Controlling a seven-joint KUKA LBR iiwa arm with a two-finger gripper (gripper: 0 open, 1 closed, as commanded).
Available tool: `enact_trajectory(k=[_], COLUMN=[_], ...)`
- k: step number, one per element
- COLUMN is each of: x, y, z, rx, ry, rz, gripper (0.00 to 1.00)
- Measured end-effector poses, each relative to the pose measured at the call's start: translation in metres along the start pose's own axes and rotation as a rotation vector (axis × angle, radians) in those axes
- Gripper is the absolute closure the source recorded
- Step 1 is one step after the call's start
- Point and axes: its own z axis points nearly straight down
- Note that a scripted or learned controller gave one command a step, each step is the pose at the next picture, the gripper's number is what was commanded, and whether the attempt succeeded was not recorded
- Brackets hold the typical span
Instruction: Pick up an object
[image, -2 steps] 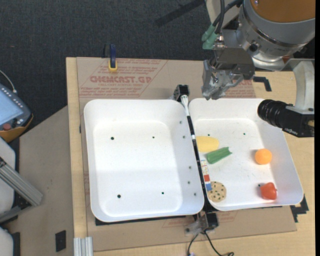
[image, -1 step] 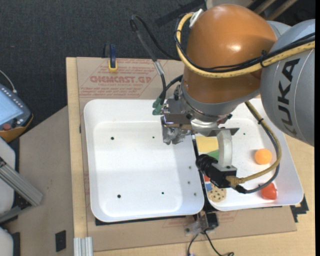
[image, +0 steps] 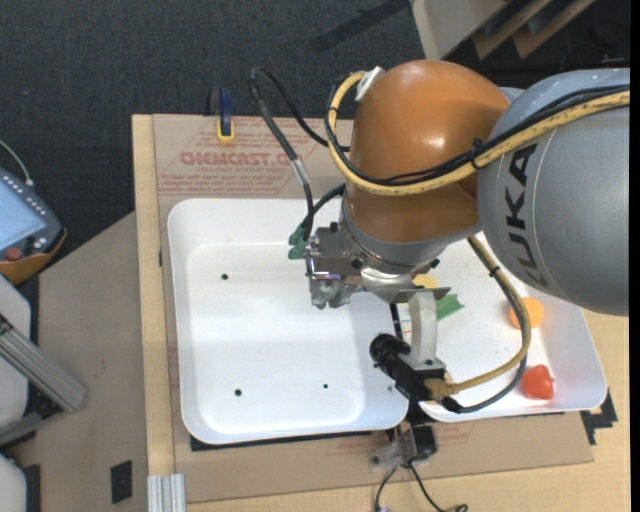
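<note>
A dark carpeted floor surrounds the counter (image: 170, 400), whose brown board top carries red printed lettering along its far edge and a small blue and yellow clamp (image: 225, 115) at that edge. Two shallow white bins sit side by side on it. The left bin (image: 200, 330) shows four small dark dots on its floor. The right bin (image: 580, 370) is largely covered by the arm (image: 560, 200), whose orange band (image: 420, 130) bulges over the divide between the two bins.

Three loose things can be counted in the right bin: one orange ball-like object (image: 530, 314) near its right wall, one red object (image: 538, 381) just below that, towards the near right corner, and one flat green piece (image: 446, 304) peeking out beneath the wrist, left of the orange object. Another small green bit (image: 297, 240) shows at the left side of the wrist, above the left bin's far part; what it is cannot be told.

The pincer (image: 322, 290) hangs under the wrist over the right part of the left bin, close to the shared wall. Whether it is spread or closed cannot be told, as the wrist housing hides its tips, and nothing is seen gripped in it. The orange and red objects lie well to the right of the pincer, in the other bin; the green piece lies nearer, also to the pincer's right.
</note>
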Motion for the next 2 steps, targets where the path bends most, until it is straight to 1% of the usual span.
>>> enact_trajectory(k=[1, 2], x=[0.066, -0.012], y=[0.008, 0.000], z=[-0.046, 0.033], rx=[-0.014, 0.002], ry=[0.007, -0.003], rz=[-0.009, 0.007], gripper=[1.00, 1.00])
